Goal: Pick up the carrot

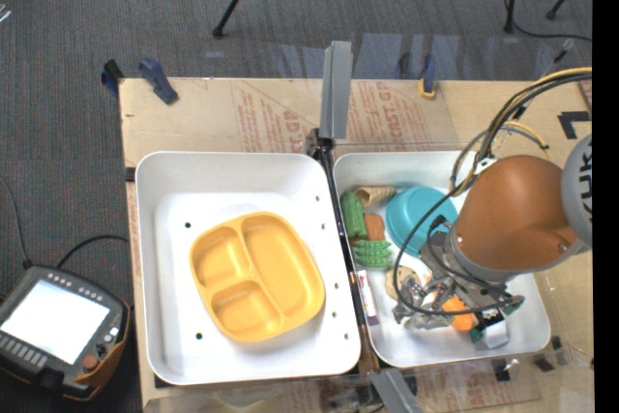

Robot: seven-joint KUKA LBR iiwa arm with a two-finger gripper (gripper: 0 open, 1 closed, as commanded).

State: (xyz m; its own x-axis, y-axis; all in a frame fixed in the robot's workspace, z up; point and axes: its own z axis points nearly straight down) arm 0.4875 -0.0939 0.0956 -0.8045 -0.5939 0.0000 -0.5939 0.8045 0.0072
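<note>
**Carrot low in the right bin, under the arm's wrist**

Carrot, seen as a small orange piece [462, 308], lies near the front of the right bin, mostly covered by the robot's wrist and hand, so its full shape cannot be made out.

At the far left, on the dark carpet beside the tabletop, sits a grey and orange teach pendant with a pale screen [60, 329]. The brown cardboard-covered tabletop [222, 111] carries two shallow white bins side by side. The left white bin [160, 179] holds a yellow plastic plate with three compartments [256, 277], lying flat near its middle.

A grey upright post [336, 92] stands behind the seam between the bins.

In the right white bin [537, 329], along its left wall, a green ridged toy vegetable [354, 217] lies just beside a small orange-brown piece [374, 228], with another green ribbed piece [371, 252] in front of them. A turquoise round bowl [416, 214] sits farther back, partly behind the arm.

The grey arm with its orange band [511, 213] reaches in from the right, and its hand [447, 303] is down among the objects at the front of this bin. Whether the fingers are spread or closed cannot be told, and nothing is clearly seen between them.
</note>
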